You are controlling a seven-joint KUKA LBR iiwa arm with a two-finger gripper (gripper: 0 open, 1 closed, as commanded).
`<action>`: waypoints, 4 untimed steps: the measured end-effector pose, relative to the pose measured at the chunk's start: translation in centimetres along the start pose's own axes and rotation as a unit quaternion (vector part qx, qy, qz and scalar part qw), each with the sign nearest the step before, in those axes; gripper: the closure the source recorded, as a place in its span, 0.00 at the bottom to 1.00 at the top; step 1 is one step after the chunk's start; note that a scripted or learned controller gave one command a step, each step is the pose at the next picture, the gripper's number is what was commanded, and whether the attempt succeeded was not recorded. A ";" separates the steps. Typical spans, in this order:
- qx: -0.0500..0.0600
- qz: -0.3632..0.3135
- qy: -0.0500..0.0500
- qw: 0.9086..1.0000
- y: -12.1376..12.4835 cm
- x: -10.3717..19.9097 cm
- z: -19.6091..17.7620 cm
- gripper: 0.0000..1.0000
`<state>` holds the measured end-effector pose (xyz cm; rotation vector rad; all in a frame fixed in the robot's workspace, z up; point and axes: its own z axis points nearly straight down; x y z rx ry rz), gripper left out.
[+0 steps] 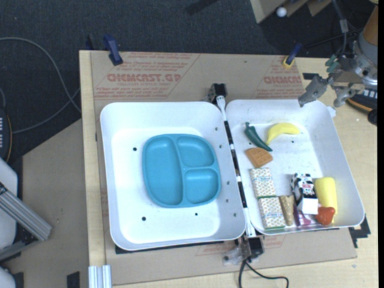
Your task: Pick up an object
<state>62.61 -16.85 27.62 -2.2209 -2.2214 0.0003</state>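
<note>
We log one fixed camera, set above the table [180, 71]. It looks down aslant on both bins [120, 161], from moderately far.

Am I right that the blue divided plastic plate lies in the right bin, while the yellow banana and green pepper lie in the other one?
Not quite: the camera view shows the blue divided plastic plate in the left white bin. The yellow banana and green pepper lie in the right white bin.
</note>
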 end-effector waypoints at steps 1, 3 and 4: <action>0.000 0.000 0.000 1.000 0.3 5.6 9.5 0.00; 0.001 0.000 0.000 1.000 -4.4 7.5 19.2 0.00; -0.002 0.000 0.000 1.000 -4.2 7.6 18.0 1.00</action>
